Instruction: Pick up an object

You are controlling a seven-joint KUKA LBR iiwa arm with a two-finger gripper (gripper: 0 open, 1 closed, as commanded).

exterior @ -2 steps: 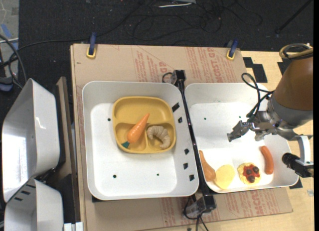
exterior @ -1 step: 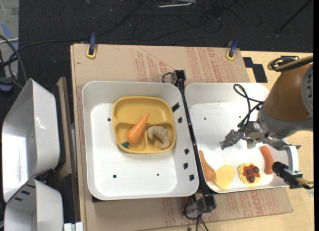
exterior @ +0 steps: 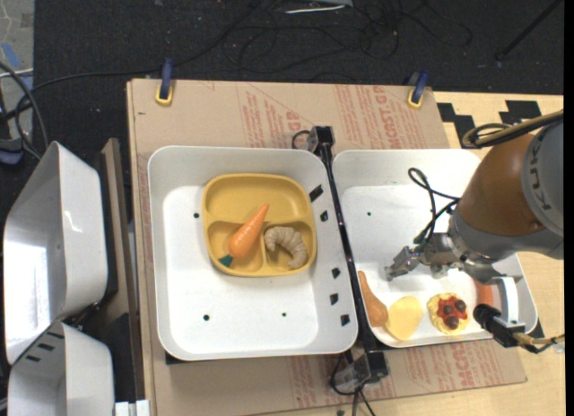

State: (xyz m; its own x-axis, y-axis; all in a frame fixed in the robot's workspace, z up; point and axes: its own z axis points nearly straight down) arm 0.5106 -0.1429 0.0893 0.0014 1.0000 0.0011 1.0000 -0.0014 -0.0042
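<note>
2 shallow white bins sit side by side on the bench. In the left bin [exterior: 179,316] a yellow divided plate [exterior: 259,223] holds a toy carrot [exterior: 248,231] and, just beside it at 3 o'clock, a pale shrimp [exterior: 287,246]. In the right bin [exterior: 377,172] the arm's gripper [exterior: 404,264] hovers near the middle; how wide it stands cannot be told, and nothing can be seen held in it. Along the near wall, at 6 o'clock from the gripper, lie an orange drumstick-shaped piece [exterior: 371,299], a pale yellow piece [exterior: 404,316] touching it, and a small tart with red fruit [exterior: 447,311].
</note>
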